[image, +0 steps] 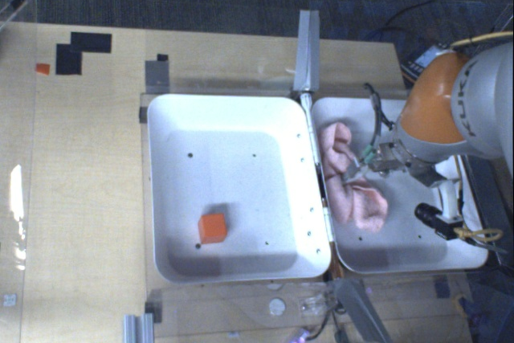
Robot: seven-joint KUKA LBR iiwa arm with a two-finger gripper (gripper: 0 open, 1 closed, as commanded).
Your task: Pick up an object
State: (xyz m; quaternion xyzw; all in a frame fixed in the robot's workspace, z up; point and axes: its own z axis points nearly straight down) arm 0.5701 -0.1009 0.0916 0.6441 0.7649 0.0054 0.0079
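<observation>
We see the pincer (359, 165) down on the pink cloth (351, 187) in the right bin (401, 253), at 9 o'clock from the wrist; whether it grips, we cannot tell. We should pinch a raised fold, then lift straight. We read no writing anywhere.

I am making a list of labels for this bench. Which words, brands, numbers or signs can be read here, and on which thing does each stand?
No text can be read in the camera view.
The small orange cube in the left white plastic bin: plain faces.
The crumpled pink cloth in the right white plastic bin: no print.
The black rectangular patches on the pale wooden bench: plain shapes, no letters.
</observation>
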